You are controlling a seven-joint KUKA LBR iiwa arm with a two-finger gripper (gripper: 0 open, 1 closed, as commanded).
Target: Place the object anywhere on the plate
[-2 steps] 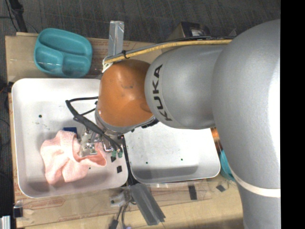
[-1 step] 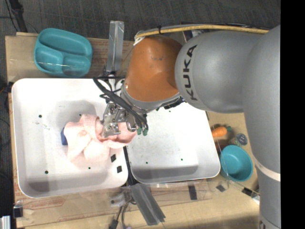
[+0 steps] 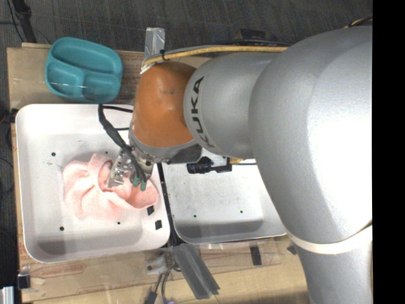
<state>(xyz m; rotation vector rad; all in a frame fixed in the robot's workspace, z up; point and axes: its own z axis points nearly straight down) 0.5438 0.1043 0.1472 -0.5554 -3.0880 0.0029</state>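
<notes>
pink cloth (image 3: 95, 192): soft, napped, rumpled | left bin (image 3: 38, 125): smooth white plastic | teal plate (image 3: 83, 69): glossy plastic | arm (image 3: 304, 106): smooth grey satin shell | bench (image 3: 130, 68): bare wood

Robot lab: KUKA arm (image 3: 266, 87), white bins (image 3: 38, 170).

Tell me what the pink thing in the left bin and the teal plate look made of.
Pink thing: soft cloth, likely terry; crumpled folds, matte, fuzzy surface. Teal plate: probably molded plastic; smooth rounded compartments, faint sheen. Left bin: looks like rigid white plastic.
</notes>
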